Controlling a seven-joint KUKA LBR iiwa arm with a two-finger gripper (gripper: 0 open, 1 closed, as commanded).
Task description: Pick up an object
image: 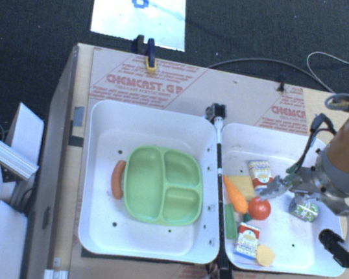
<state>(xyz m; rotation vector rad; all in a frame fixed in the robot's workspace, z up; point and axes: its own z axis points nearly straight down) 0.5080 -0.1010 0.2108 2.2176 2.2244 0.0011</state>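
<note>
- Red, glossy and round: a toy tomato in the right bin, near that bin's middle and closest of all to the end effector.
- End effector just above the tomato, low in the right bin; fingers too small and blurred to read, so cannot tell whether released or clenched, and nothing seen between them.
- Just left of the tomato: an orange carrot lying at a slant, with a pale yellow wedge behind it.
- Above the tomato: a small red-and-white carton. Below the tomato: a second such carton, with a yellow round piece beside it.
- Right of the tomato: a green-and-silver crumpled item, close under the grey and orange arm.
- Well left of the tomato, in the left bin: a green divided plate and a brown sausage at its left edge.
- Judged handling of the tomato: likely hollow plastic, light, stiff, smooth and prone to roll or squirt sideways.
- Best hold, by that judgement: straight down across the widest part, fingers clear of the carrot.
</note>
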